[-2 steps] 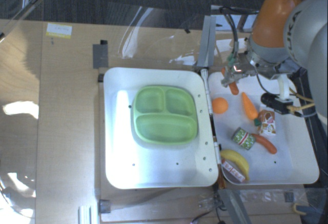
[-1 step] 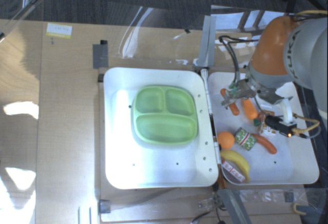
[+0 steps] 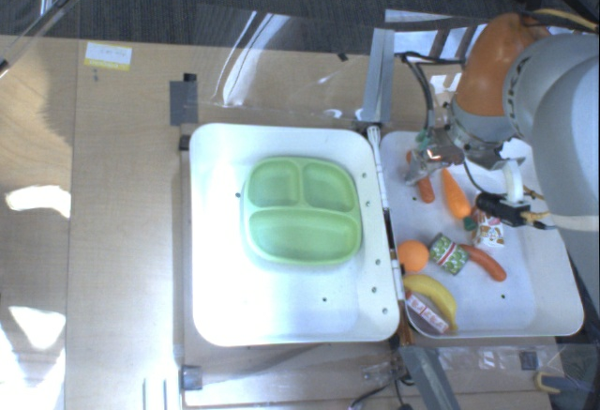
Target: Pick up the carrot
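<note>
**A:** Bins first: what are the big shapes?

**B:** Two shallow white bins side by side on a pale wood bench (image 3: 112, 239). The left bin (image 3: 216, 305) is smooth plastic with rounded corners and bears a glossy light-green plate (image 3: 302, 211) split into three compartments. The right bin (image 3: 553, 305) carries the small clutter.

**A:** And the arm?

**B:** Grey arm (image 3: 562, 117), bulky and rounded, with an orange band above the wrist, over the right bin's far side. Its gripper (image 3: 422, 164) points down at that bin's far-left corner; whether it is open or closed I cannot tell.

**A:** The carrot?

**B:** The carrot (image 3: 456, 195), a tapered orange cone, lies on the bin floor just right of the gripper, beside a small red piece (image 3: 427, 190).

**A:** Smaller things?

**B:** A curved yellow banana (image 3: 438, 297) at the near-left corner, a red sausage shape (image 3: 487, 263), a round orange fruit (image 3: 412, 255), and a small green printed can (image 3: 448, 254) touching that fruit
</note>
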Tool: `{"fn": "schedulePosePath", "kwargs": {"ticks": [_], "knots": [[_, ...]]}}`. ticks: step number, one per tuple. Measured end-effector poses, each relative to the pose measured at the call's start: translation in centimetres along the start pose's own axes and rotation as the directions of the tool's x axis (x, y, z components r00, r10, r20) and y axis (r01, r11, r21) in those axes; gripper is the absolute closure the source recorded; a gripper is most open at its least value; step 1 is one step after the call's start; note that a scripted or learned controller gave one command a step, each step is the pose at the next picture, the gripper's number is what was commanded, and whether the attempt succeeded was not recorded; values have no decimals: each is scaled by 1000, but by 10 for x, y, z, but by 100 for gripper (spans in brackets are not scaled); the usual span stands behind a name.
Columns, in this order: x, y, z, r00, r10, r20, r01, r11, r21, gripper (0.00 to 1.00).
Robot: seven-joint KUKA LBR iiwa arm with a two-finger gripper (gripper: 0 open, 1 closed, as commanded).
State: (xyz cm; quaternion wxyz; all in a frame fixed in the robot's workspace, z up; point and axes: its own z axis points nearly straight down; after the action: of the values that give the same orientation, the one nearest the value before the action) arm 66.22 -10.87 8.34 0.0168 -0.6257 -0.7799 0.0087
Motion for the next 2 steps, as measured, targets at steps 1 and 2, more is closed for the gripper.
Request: {"fn": "schedulePosePath", "kwargs": {"ticks": [1,2], "knots": [[66,8,-103,1000,-19,19,20,999,-44,100],[-10,-32,-13,960,-279,28,280,960,-32,100]]}}
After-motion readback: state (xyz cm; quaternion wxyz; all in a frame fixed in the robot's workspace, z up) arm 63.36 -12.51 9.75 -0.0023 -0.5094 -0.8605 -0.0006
